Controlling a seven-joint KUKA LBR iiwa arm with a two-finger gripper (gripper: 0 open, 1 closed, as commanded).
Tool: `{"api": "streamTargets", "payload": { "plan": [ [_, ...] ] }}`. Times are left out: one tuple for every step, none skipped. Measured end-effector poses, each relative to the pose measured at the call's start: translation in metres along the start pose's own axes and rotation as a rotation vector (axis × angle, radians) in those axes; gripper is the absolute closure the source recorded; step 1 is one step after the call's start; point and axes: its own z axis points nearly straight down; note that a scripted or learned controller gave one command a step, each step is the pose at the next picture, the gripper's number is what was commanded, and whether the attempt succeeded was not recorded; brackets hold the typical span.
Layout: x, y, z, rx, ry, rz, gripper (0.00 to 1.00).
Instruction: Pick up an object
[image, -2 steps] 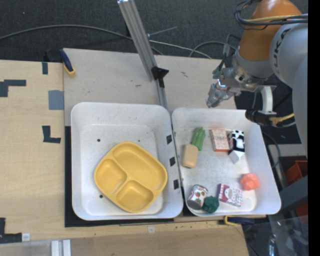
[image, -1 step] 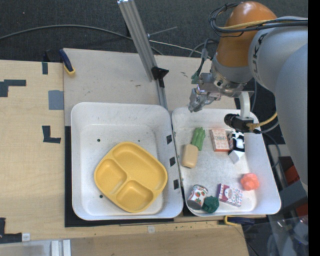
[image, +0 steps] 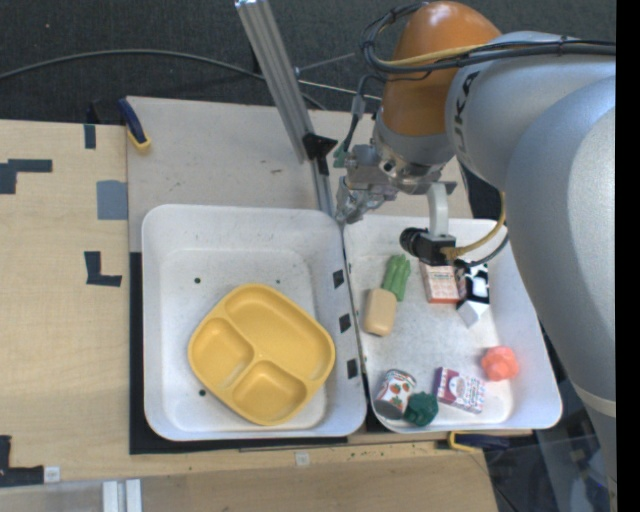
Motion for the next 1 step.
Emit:
{"api": "streamTargets", "payload": {
  "plan": [
    [0.0632, -0.0042, 0.0054, 0.0, 0.0, 0.0, 1.0]
  ]
}}
